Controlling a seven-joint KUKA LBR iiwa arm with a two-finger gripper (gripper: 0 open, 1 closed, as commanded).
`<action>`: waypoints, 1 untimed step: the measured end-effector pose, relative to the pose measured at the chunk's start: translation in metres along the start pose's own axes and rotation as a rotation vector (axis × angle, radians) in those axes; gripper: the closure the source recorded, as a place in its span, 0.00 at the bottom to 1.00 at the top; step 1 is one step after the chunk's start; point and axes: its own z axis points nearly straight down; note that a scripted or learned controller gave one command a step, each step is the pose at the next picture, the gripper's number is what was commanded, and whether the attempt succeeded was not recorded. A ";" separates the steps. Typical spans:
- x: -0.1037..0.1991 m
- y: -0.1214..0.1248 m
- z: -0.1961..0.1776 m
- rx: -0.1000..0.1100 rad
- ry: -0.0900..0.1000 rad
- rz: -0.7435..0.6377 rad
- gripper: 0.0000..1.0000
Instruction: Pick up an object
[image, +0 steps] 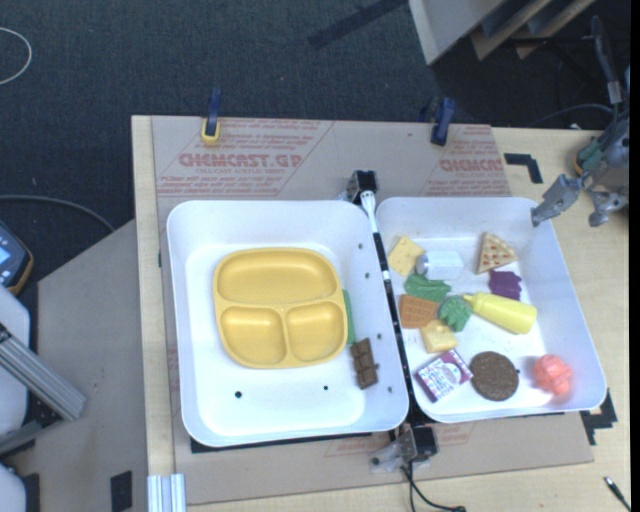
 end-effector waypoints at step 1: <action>0.001 0.002 -0.008 -0.014 -0.003 -0.004 0.00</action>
